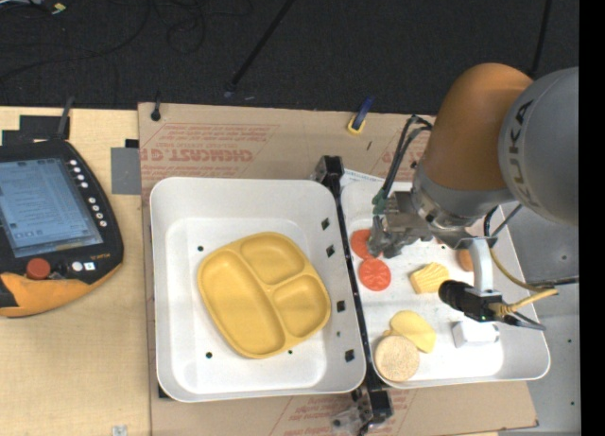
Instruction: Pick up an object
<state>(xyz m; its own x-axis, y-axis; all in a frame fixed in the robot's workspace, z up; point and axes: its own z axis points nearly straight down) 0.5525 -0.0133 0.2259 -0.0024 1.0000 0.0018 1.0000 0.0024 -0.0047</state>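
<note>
Hovering low in the right bin, the end effector sits just above a flat red disc; whether it is spread or pinched, I cannot tell. That disc looks light, stiff and thin, best nipped across its edges. Yellow toy food pieces lie nearby; the left bin holds a yellow divided plate.

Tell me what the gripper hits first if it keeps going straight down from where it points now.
Most likely the red round piece in the right bin: the gripper sits just above it in the camera view. Depth is hard to judge from this slant, so it may touch the bin floor beside it.
</note>
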